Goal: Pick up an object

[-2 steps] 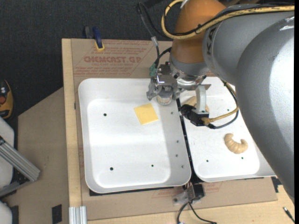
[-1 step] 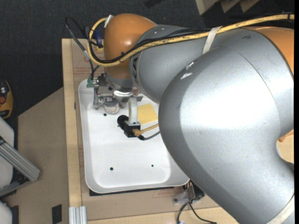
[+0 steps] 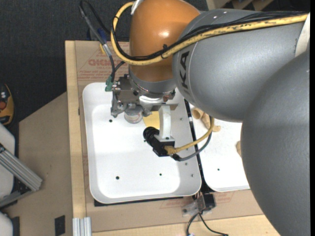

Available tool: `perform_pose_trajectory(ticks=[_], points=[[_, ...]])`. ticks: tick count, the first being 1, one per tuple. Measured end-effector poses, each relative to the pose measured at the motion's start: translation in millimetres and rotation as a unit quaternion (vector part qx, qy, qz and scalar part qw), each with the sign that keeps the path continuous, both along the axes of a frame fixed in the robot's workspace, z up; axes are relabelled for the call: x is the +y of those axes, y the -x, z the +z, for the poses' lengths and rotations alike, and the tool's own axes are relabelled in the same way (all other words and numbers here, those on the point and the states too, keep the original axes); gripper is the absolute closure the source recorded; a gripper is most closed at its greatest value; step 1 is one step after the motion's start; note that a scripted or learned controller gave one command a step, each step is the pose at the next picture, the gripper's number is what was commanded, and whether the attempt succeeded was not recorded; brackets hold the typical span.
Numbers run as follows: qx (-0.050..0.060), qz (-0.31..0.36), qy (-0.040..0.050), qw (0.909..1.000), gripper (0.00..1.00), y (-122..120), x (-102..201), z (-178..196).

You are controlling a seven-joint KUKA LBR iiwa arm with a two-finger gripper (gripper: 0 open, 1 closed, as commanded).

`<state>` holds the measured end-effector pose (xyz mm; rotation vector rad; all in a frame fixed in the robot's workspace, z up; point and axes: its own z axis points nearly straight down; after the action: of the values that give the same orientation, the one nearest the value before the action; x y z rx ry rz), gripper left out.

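- Seemingly early: grey two-finger gripper [image 3: 132, 113] low over shallow white left bin [image 3: 98, 146], no object visibly held.
- Open or closed: cannot tell.
- Small tan objects [image 3: 197, 114] lying in neighbouring white right bin [image 3: 221, 181], unpicked.

Pale yellow object [image 3: 153, 118]: a small patch of soft yellow on the floor of the left bin [image 3: 128, 171], near that bin's right edge and toward its far side. The arm [image 3: 246, 82] covers most of it, so its shape cannot be told.
Tan object [image 3: 198, 114]: a rounded, light brown piece in the right bin [image 3: 224, 173], just beside that bin's left edge. Its upper part is hidden under the arm.
Small tan piece [image 3: 216, 128]: a little light brown bit on the right bin's floor, near the tan object but apart from it.
Tan sliver [image 3: 239, 147]: a light brown edge further right in the same bin, mostly covered.
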<state>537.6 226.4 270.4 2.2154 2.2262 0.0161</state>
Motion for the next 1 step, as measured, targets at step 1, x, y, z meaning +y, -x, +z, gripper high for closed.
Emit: perform_pose_trajectory(ticks=[1], points=[[-0.005,0.000,-0.0019,1.0000,1.00,52.6,-1.4,194.7]])
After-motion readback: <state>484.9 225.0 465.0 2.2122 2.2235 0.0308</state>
